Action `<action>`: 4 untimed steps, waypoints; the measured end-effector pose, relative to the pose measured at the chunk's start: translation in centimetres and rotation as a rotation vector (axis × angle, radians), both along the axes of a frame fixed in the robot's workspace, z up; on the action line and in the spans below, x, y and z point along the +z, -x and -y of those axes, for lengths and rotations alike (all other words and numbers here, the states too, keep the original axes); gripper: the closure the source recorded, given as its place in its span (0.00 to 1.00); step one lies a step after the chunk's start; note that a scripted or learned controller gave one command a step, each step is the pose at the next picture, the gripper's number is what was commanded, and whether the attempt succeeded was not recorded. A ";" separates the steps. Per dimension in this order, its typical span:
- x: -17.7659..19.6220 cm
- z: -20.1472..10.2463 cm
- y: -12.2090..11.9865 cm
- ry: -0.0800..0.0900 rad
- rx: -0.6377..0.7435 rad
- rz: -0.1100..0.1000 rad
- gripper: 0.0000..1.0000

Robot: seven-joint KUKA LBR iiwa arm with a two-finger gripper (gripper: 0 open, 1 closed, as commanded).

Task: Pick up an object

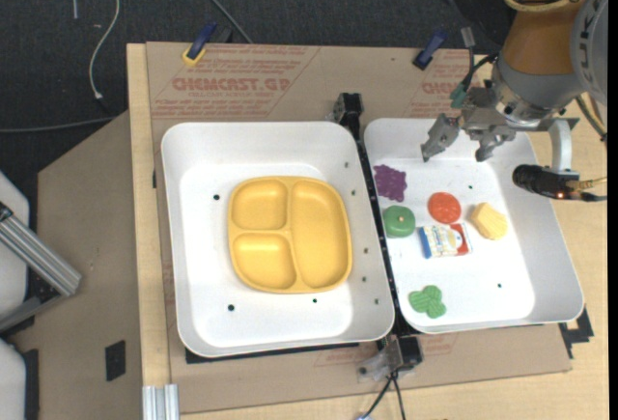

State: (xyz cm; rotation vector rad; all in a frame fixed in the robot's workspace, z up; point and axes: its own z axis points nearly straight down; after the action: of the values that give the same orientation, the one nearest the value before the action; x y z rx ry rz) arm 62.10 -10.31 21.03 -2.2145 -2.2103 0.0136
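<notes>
Objects are lying scattered in the right bin (541, 297), all of them below the gripper (458, 150) as the camera looks down. The gripper is hovering over the bin's upper part with its two fingers (435, 140) spread apart and nothing between them. Its jaws are standing open, and each fingertip is pointing down at bare white floor.

A purple piece (390, 182) is sitting nearest, just below and left of the left fingertip. A red disc (444, 208) is lying almost straight below the jaws, a little farther out. A yellow block (490, 221) is resting below and right of the jaws, just beside the disc. A green round piece (398, 221) is lying below the purple piece, left of the jaws' line. A red, white and blue packet (443, 241) is lying below the disc, between the green round piece and the block. A green lumpy piece (427, 301) is sitting farthest from the jaws, near the bin's lower wall.

Well to the left of the jaws, the left bin (188, 215) is holding a yellow divided plate (290, 234). The arm (552, 22) is reaching in from above and right of the jaws.
</notes>
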 end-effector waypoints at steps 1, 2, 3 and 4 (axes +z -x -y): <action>0.8 0.0 -0.3 0.001 0.003 0.014 0.00; -4.4 -0.9 -0.1 0.001 0.003 0.008 0.00; -10.4 -1.0 0.4 0.001 0.002 0.011 0.00; -12.3 -1.0 0.2 0.002 0.002 0.014 0.00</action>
State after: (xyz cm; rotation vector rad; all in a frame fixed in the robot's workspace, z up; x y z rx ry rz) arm 61.87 -9.30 8.75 -2.2205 -2.2200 0.0004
